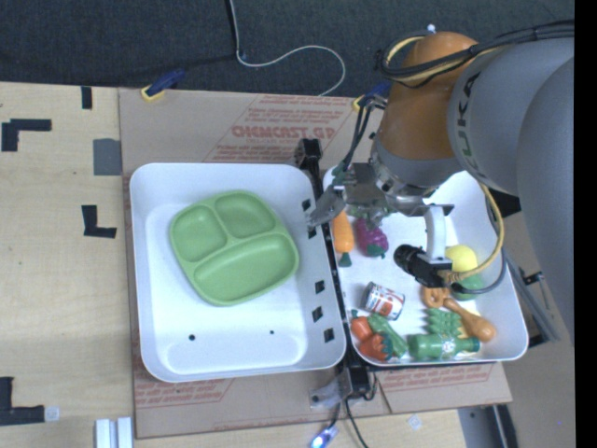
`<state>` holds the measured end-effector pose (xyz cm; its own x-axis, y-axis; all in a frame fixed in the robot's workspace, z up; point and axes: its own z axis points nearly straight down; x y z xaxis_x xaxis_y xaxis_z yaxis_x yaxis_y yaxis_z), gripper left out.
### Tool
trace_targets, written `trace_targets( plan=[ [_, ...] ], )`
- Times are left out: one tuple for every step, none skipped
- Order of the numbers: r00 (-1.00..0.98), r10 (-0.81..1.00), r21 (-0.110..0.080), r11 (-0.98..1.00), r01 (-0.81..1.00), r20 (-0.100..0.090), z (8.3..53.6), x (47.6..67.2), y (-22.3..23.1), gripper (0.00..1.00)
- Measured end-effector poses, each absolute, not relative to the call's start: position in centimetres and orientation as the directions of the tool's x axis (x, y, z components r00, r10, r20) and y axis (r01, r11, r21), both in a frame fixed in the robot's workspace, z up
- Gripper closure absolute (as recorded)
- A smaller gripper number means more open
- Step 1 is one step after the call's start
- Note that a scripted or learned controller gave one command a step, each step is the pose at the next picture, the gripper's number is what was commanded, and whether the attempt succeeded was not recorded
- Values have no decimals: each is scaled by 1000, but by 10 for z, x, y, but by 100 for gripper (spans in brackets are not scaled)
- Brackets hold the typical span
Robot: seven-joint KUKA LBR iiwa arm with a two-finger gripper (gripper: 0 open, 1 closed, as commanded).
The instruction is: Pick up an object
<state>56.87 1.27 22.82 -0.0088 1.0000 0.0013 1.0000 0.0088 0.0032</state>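
Two white bins: the left bin (154,278) holds a pale green divided plate (233,245); the right bin (508,329) holds an orange carrot (343,234), purple grapes (374,239), a yellow ball (461,258), a red-and-white can (382,301), a red-and-green vegetable (373,339), a green bottle (438,346) and an orange-tan toy (457,311). The arm (522,110) is grey with an orange band (424,96), and a black part (422,264) sits below its wrist. The bins rest on brown cardboard (261,129) printed with red lettering, on a light wooden bench (56,278) bearing black marks, with dark carpet (112,17) and a white cable (280,59) at the top of the frame.
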Motion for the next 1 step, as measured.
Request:
trace_targets(
  plan=[
    [-4, 1000, -3, 4, 1000, 0, 235, 567, 9, 100]
  ],
)
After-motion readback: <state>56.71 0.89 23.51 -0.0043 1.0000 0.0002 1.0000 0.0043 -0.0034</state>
